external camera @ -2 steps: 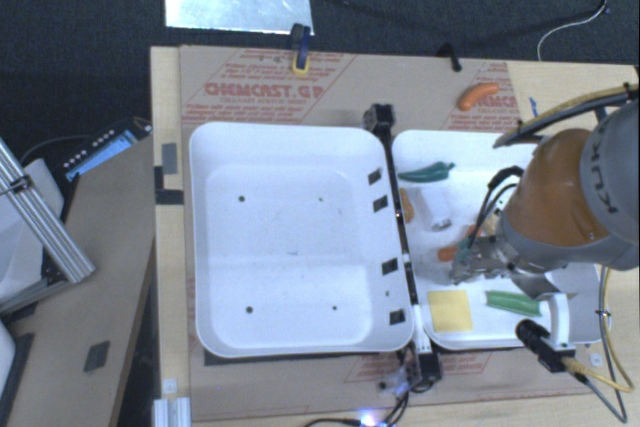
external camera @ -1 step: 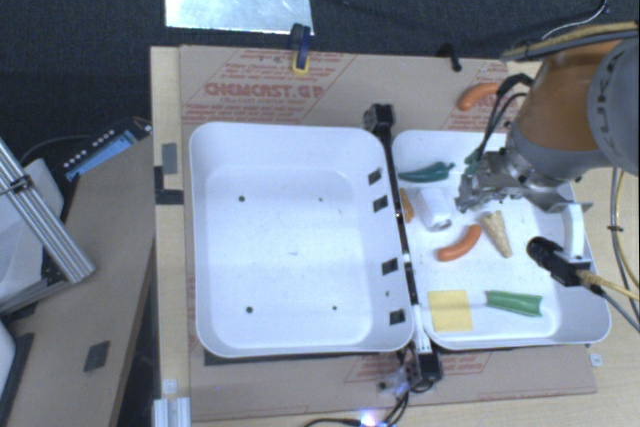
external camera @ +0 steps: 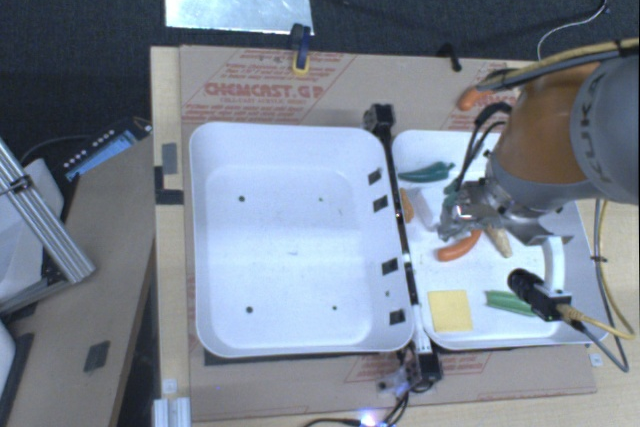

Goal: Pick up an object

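While the gripper [external camera: 462,215] hung low over the orange sausage [external camera: 455,249] in the right bin [external camera: 570,335], I could not tell its grip; next it needed to close.

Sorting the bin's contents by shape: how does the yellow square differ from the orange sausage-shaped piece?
The yellow square is flat and four-cornered; the orange sausage-shaped piece is rounded and elongated. The yellow square lies apart near the right bin's front edge, while the orange sausage-shaped piece lies right beside the gripper. Both rest in the right bin.
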Available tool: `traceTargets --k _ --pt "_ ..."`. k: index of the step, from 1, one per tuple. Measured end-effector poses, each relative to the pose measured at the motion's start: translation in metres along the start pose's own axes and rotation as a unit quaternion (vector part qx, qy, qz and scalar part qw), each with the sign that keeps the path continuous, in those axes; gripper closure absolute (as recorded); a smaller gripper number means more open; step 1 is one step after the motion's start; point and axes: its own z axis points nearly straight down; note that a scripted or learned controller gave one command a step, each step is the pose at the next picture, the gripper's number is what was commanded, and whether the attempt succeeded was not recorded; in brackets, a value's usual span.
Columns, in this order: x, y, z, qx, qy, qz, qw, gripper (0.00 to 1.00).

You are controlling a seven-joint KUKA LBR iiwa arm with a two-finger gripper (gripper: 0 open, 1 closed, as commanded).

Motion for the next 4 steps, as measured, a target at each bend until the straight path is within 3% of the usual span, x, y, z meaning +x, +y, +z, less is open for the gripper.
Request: traceTargets --k 1,2,3,4 --pt "0.028 0.020 0.000 -0.001 0.000 -0.001 1.0000 1.00" --pt "0.070 0.091 -0.001 -0.004 0.000 -0.001 1.0000 1.00" --pt "0.121 0.149 -0.060 -0.007 0.001 -0.001 1.0000 1.00" --pt "0.139 0.146 -0.012 0.000 0.000 0.001 1.0000 1.00"
